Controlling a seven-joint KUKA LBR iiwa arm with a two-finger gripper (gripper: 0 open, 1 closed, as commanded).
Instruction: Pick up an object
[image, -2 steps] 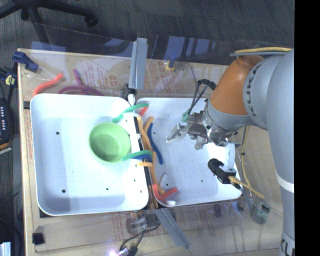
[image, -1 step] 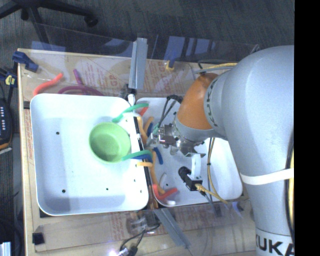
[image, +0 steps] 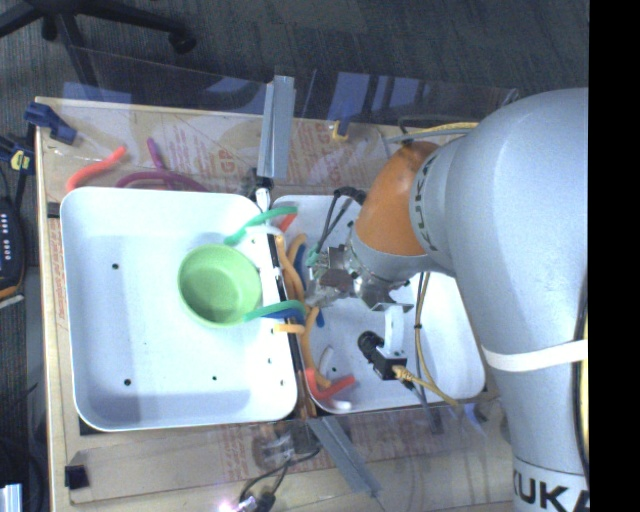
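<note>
A light green bowl (image: 220, 285) lies in the left bin (image: 120, 330), close to that bin's right wall. My gripper (image: 320, 278) hangs low over the left edge of the right bin (image: 450, 340), just right of the bowl, with the wrist and orange band above it. Several small things crowd the strip between the bins: teal strips (image: 262, 218), orange curved pieces (image: 291, 256) and a yellow piece (image: 291, 327). A red piece (image: 336, 385) and a small white piece (image: 339, 404) lie at the right bin's front left corner. The arm hides much of the right bin.
The raised walls of both bins meet under the gripper. A grey metal bar (image: 275, 125) stands behind the bins. Red and purple cables (image: 150, 178) lie on the bench behind the left bin. The left bin's floor left of the bowl is bare.
</note>
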